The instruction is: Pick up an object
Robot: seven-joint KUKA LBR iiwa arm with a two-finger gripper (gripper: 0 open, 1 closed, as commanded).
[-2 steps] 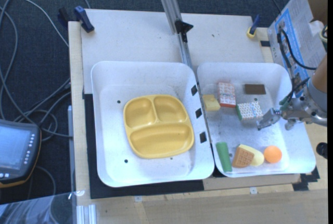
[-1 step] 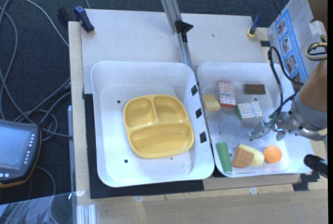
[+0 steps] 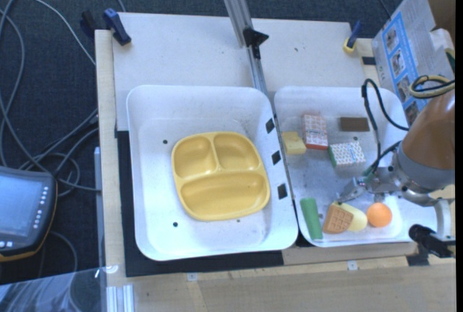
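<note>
the tool (image 3: pixel 356 187) hangs low in the lower right bin; whether it is open or holds anything, i cannot tell. the orange ball (image 3: pixel 379 214) lies just below-right of it, near the bin's bottom edge.

A single fixed camera looks down from above at a slant on the pale speckled table (image 3: pixel 188 50), far enough back to take in both shallow white plastic bins, the left bin (image 3: pixel 145 158) and the right bin (image 3: pixel 318 97), side by side. The table's far edge lies toward the top of the view, its near wooden edge toward the bottom. Dark carpeted floor (image 3: pixel 58 50) shows beyond the table at top and left, and the grey and orange robot arm (image 3: pixel 434 148) enters from the right.
</note>
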